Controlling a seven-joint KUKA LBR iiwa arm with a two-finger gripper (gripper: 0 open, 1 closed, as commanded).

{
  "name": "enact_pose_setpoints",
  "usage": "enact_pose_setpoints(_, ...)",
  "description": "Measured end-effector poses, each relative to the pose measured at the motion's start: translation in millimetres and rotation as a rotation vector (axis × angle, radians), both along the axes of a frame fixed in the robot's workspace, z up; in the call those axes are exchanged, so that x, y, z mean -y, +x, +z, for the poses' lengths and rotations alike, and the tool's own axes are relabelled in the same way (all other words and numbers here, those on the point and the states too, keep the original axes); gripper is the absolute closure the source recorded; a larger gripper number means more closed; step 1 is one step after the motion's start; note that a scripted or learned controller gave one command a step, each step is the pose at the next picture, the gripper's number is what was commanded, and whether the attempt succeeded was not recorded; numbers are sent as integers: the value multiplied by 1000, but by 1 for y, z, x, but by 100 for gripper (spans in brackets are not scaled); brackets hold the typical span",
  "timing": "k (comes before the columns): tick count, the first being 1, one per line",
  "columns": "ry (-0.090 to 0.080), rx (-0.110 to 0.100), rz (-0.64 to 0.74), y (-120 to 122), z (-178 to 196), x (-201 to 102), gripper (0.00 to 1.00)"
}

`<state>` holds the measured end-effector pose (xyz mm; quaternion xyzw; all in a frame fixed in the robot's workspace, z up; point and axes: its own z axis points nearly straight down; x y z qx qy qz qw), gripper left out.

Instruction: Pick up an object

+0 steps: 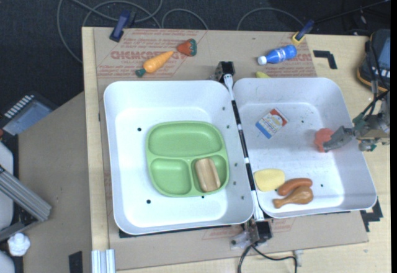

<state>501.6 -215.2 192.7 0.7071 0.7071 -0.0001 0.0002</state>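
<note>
The bench is a flat sheet of pale brown board with red printing along its far edge, too faint to read with any confidence. On that edge lie a blue clip, an orange toy carrot with a red and green end, and further right a small blue and white bottle on its side.

The left bin is smooth white plastic with rounded corners. In it sits a light green tray with three compartments (one long one at the back, two smaller in front). A tan bread roll, oblong and matte, fills the front right compartment.

The right bin, joined to the left one along a dark hinge strip, holds several things: a small white packet with red and blue print, illegible here; a soft yellow lump near the front; touching it, a glossy brown drumstick; and a round reddish piece toward the right wall.

The gripper reaches in over the right rim, its dark fingertips right against the reddish piece. Whether the jaws are spread or closed I cannot tell from this angle.
</note>
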Motion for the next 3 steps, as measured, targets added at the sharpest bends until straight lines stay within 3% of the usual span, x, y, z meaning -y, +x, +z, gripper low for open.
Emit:
enact_pose_setpoints(1, 1, 0, 1, 54, -76, 8, 0)
enact_pose_setpoints(2, -2, 4, 2, 55, -65, 8, 100)
enact_pose_setpoints(3, -2, 4, 2, 55, -65, 8, 0)
